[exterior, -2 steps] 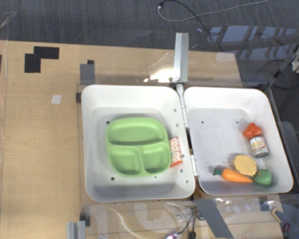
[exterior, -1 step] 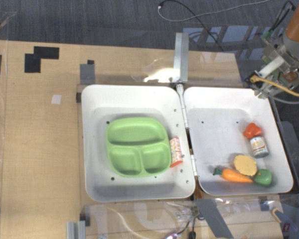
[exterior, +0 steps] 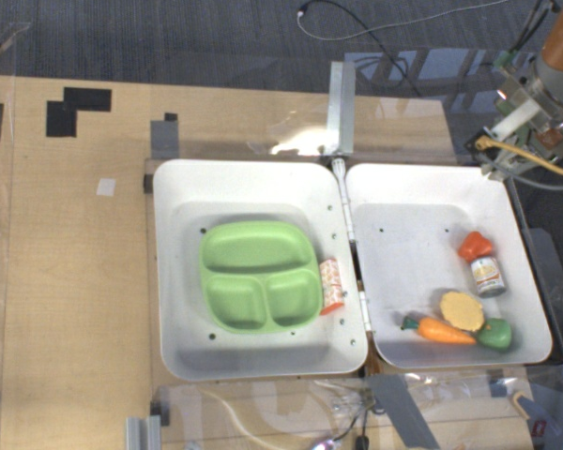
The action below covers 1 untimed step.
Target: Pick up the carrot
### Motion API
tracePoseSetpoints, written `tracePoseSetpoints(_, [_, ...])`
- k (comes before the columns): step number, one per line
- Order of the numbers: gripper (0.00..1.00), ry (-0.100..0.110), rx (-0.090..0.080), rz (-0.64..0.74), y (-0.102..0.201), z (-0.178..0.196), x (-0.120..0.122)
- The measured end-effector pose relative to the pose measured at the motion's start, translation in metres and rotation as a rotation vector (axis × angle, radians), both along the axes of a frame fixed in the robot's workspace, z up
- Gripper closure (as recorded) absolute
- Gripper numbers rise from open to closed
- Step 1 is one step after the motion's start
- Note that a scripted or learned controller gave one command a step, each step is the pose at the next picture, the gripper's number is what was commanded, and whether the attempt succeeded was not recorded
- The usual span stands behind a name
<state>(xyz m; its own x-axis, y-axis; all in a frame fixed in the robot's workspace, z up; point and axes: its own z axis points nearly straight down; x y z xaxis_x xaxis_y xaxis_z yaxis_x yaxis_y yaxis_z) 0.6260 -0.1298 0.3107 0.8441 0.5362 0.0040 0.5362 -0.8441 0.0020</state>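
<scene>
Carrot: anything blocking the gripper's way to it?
Nothing lies on the carrot, so it is open from above. A cookie touches its far side and a green vegetable crowds its tip, leaving tight finger room.

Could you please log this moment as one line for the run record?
task: pick up carrot | carrot: lying in right bin, front | arm: above bin's far right corner | grasp: not yet made

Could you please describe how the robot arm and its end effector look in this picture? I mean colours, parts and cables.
At the upper right, the arm shows an orange band above a grey section. Below it, the end effector is a cluster of light grey and white metal parts with small dark fittings. A yellowish cable loops beneath it. Its details are too small to tell.
</scene>
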Motion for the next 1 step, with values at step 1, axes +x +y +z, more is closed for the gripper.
tracePoseSetpoints(1, [1.0, -0.003, 0.0, 0.008, 0.0014, 0.0112, 0.0011])
